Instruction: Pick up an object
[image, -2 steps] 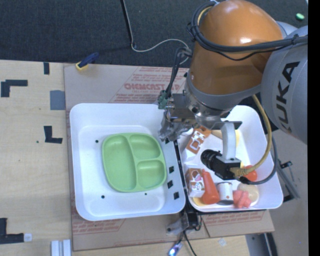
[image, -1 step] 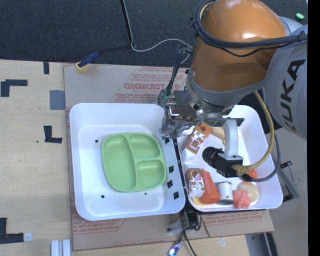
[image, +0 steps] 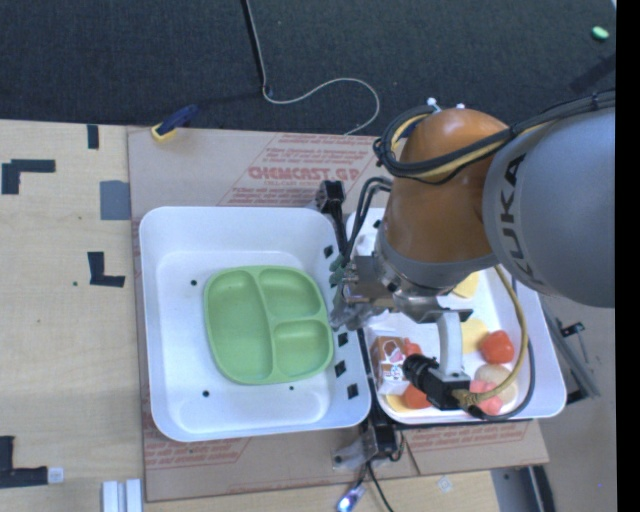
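Note:
My gripper (image: 402, 308) hangs under the orange-banded wrist, low over the left side of the right bin (image: 545, 402). The arm's bulk covers most of that bin. Around it several small items show: a red round piece (image: 497, 347), a pale pinkish piece (image: 490, 380), a yellow piece (image: 466, 288), a brown and red item (image: 391, 355) and an orange piece (image: 410, 401). I see nothing held by the gripper.
The left bin (image: 165, 300) holds a green divided plate (image: 268, 325). Both bins rest on a cardboard sheet (image: 250, 170). A black cable fitting (image: 428, 378) hangs over the right bin. A white cord (image: 320, 92) lies beyond the bins.

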